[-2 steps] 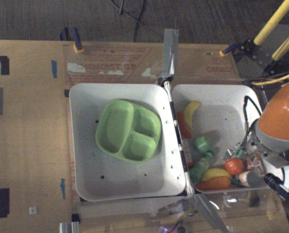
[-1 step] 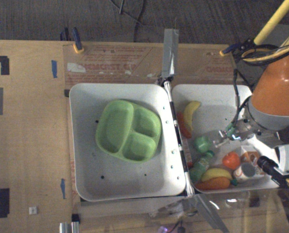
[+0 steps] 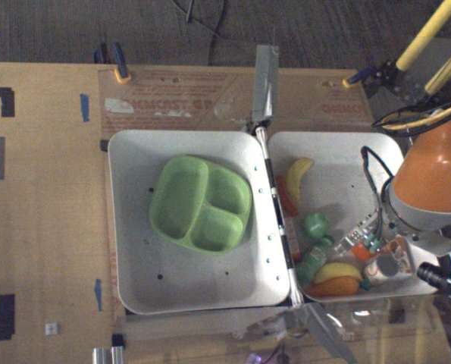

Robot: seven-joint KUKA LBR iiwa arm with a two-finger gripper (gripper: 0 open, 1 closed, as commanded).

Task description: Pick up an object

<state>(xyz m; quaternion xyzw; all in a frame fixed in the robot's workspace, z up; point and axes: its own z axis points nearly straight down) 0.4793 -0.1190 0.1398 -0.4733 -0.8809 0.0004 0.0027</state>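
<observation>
Bins sit side by side on your bench: the left bin (image 3: 126,226) carries a green divided plate (image 3: 201,203); the right bin (image 3: 339,158) holds a banana (image 3: 297,174), a green bottle (image 3: 316,224) and an orange-yellow fruit (image 3: 336,279) at its near edge. Your arm (image 3: 430,180) hangs over the right bin's right side, gripper (image 3: 383,262) low among the clutter; you cannot tell its spread.

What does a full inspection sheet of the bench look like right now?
Surface: wooden bench bearing left bin and right bin.
Job's things: green divided tray in left bin; yellow banana, green bottle, orange toy in right bin.
Clutter: blue tape marks on bench.
Tool: near right bin's lower right corner; fingers unclear.
Cables: black cable by the arm; another on floor.
Surroundings: dark floor.
</observation>
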